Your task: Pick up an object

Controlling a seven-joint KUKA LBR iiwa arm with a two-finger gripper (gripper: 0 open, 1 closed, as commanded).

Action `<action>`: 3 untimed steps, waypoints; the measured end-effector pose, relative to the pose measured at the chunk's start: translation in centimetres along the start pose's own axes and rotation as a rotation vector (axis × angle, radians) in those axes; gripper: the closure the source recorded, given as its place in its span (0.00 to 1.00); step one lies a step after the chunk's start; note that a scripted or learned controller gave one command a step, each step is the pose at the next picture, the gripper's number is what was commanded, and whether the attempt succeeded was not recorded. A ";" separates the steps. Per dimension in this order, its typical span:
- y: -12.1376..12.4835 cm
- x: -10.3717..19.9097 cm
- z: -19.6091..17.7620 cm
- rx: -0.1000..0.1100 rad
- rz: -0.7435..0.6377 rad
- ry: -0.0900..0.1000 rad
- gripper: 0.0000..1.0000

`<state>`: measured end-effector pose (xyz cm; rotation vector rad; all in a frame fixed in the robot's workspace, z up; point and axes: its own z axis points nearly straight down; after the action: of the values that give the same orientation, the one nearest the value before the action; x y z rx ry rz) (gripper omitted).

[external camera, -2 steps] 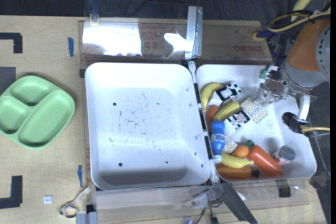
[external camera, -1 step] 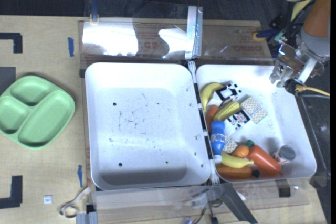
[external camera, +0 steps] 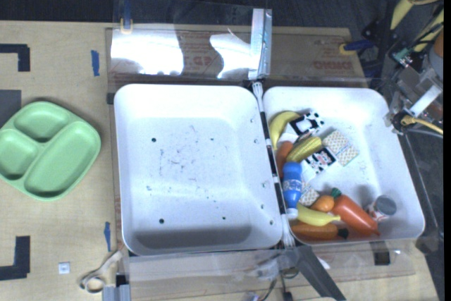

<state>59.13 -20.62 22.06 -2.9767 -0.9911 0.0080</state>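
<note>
Gripper (external camera: 404,116) and the grey wrist hang over the far right rim of the right bin (external camera: 366,103), cables looping around them; whether it is spread or closed cannot be told, and nothing is seen held in it; the arm comes in from outside that bin's right edge and stands well apart from the pile. Objects crowd the right bin's left half, against the wall it shares with the left bin (external camera: 190,166); a curved banana (external camera: 280,125) lies at the far end of the pile, its long axis running along that wall; a second banana (external camera: 306,148) lies slantwise just beside it, touching a checkered box (external camera: 341,146); a blue bottle (external camera: 292,183) lies lengthwise along the wall; nearer the bin's front rim a carrot (external camera: 354,216) points its tip towards the front right corner, with a third banana (external camera: 316,216) lying crosswise beside it; a small grey-and-red round thing (external camera: 384,206) sits alone just right of the carrot. Well to the left of both bins rests a green divided plate (external camera: 46,148).
</note>
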 end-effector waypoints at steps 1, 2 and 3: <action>3.5 2.3 8.1 -0.001 0.381 0.001 1.00; 4.8 4.1 9.7 -0.002 0.436 0.002 1.00; 4.3 3.5 9.9 0.000 0.438 0.001 1.00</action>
<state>64.45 -21.99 12.09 -3.1221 -0.3213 0.0083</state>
